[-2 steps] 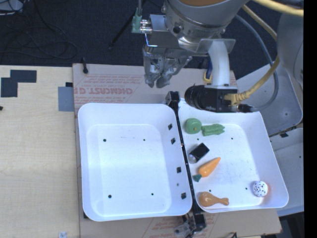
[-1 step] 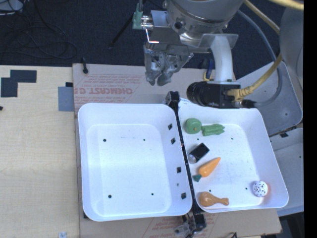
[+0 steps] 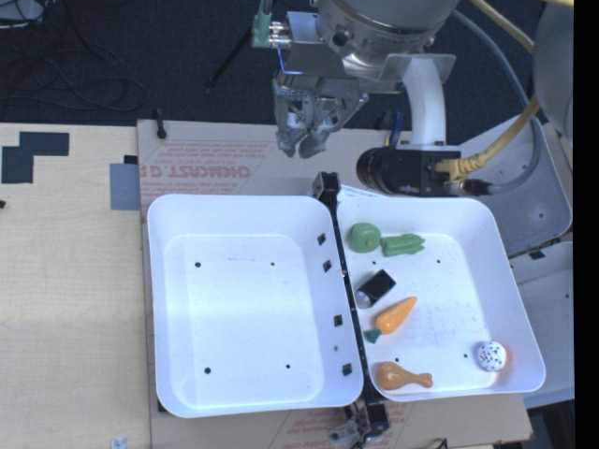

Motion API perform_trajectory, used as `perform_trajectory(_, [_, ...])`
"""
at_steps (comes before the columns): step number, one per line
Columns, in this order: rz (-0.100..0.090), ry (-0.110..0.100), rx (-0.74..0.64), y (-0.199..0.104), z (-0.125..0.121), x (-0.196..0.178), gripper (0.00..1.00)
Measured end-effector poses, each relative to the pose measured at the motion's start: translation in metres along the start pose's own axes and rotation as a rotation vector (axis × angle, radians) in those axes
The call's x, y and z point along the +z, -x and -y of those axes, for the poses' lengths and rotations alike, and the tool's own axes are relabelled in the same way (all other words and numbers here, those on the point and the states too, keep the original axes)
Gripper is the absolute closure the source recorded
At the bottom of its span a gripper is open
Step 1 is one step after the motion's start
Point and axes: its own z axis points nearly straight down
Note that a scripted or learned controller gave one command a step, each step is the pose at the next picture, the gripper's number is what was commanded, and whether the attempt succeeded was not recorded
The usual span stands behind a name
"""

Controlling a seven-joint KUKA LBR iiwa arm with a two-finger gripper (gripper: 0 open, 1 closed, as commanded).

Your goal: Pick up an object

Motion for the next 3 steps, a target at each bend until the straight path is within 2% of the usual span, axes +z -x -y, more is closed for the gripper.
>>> perform_trajectory(1, [-0.005, 0.012, 0.012, -0.02, -0.024, 0.039, 1.0])
perform_trajectory(2, [-0.005, 0.012, 0.011, -0.021, 0.008, 0.066, 1.0])
perform_trajectory(3, [-0.008, 0.02, 0.013, -0.021, -0.013, 0.035, 1.0])
